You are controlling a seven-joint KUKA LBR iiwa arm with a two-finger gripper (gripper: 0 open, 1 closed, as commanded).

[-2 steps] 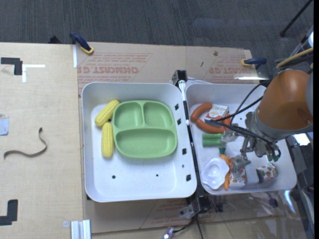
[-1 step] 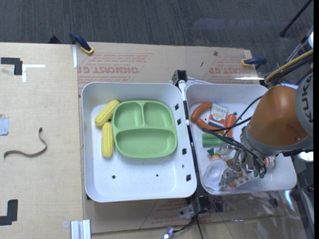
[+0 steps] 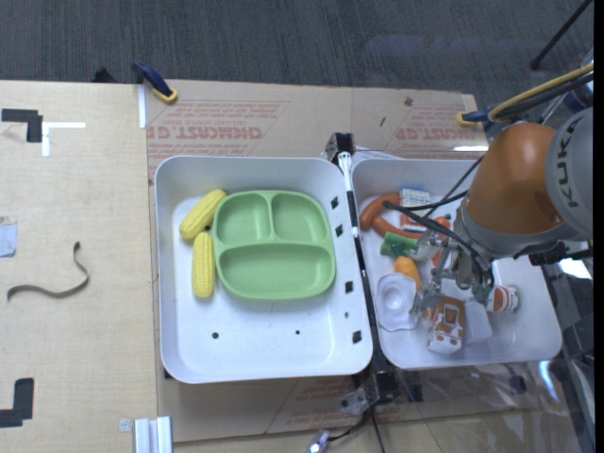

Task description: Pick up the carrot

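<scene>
Here, carrot (image 3: 376,213) in right bin (image 3: 528,347), upper-left corner, long axis slanting down-right toward green top. Jaws (image 3: 442,276) down-right of it, near, not touching, over clutter. Apart or together: cannot tell.

Orange carrot (image 3: 377,209) in right bin (image 3: 528,347)

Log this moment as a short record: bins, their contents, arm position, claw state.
left bin: green divided plate; two corn cobs beside the plate's left edge
right bin: carrot near the top left corner, with a clutter of small items, some too small to name
arm: reaches in from the right, over the right bin
claw: low among the clutter, below and right of the carrot; finger state cannot be told
</scene>
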